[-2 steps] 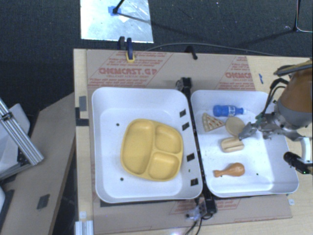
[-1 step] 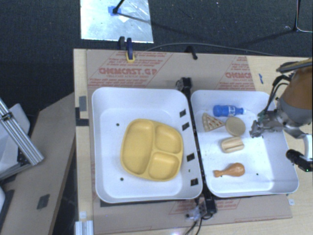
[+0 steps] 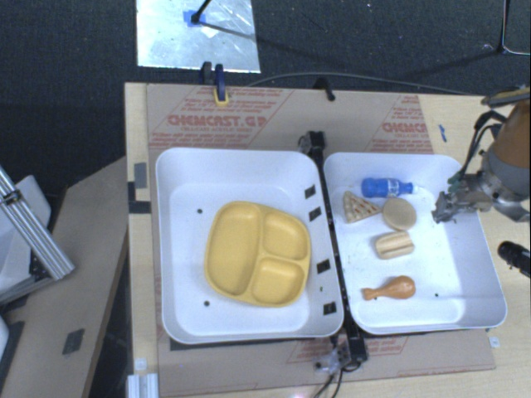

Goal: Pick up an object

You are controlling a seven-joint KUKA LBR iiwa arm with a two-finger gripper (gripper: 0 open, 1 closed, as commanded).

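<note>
Camera view: board point(image 3: 249, 114) under the bins reads "CHEMCAST GP" in red.

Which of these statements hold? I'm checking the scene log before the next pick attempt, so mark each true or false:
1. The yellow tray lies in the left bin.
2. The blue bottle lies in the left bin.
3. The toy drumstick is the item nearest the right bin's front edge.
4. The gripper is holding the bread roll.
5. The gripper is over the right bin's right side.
1. True: the yellow divided tray lies in the left bin.
2. False: the blue bottle lies in the right bin, near its back.
3. True: the toy drumstick lies closest to the front.
4. False: the bread roll lies on the bin floor, apart from the gripper.
5. True.
</note>
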